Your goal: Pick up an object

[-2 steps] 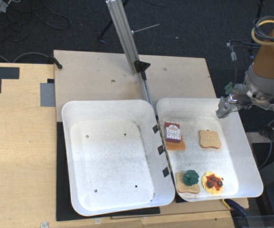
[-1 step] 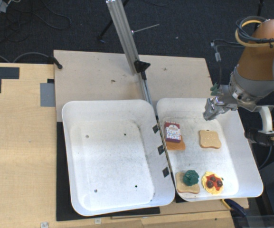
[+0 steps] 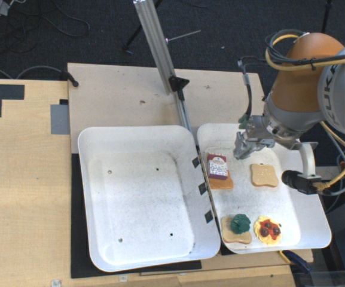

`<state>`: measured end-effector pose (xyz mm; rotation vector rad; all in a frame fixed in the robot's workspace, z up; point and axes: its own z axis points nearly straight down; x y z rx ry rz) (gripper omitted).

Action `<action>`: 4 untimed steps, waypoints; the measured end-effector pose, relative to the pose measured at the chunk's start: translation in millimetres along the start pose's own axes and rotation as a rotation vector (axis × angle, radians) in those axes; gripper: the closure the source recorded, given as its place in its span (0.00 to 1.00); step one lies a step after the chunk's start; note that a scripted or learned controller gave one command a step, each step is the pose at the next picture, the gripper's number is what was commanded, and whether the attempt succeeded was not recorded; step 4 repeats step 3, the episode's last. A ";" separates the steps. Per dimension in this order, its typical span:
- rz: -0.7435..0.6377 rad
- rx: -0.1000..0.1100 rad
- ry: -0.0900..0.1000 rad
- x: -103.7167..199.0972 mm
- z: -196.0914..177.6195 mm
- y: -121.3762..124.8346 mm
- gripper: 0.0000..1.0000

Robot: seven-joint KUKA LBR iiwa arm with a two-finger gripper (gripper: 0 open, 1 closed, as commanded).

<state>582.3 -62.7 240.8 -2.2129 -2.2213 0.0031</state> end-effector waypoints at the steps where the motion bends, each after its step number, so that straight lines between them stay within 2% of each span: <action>1: 0.001 -0.001 0.000 50.0 6.1 2.8 1.00; 2: 0.000 0.001 0.000 99.5 -1.3 -10.2 1.00; 3: 0.000 0.001 -0.001 149.1 13.4 -26.6 1.00; 4: 0.000 0.001 -0.001 149.1 13.4 -26.6 1.00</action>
